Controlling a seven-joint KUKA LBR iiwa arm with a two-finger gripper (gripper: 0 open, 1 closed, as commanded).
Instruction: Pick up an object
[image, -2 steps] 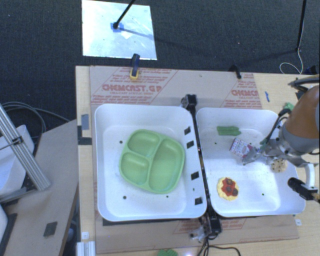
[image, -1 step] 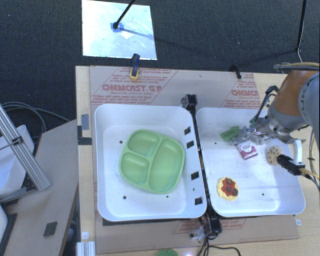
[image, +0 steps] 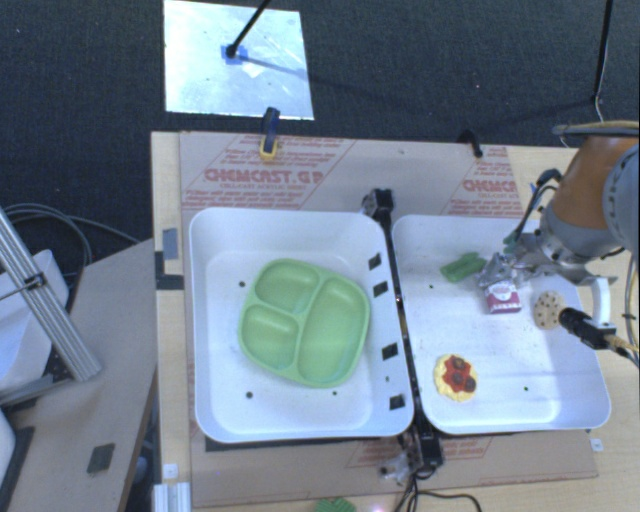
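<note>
Over right bin (image: 600, 400) (near carton (image: 503, 298)): fingers (image: 497, 270).

Bench (image: 170, 200): pale wood top, covered by a printed protective sheet (image: 300, 165) with red lettering. Directly upon the sheet: left white bin (image: 215, 225), and right white bin (image: 425, 235) touching it along a black clipped seam. Yellow clamp (image: 269, 143) beyond the left bin at the sheet's far edge.

Grey arm (image: 612, 215) with orange band, black cable along wrist, small metallic tool (image: 497, 270).
</note>
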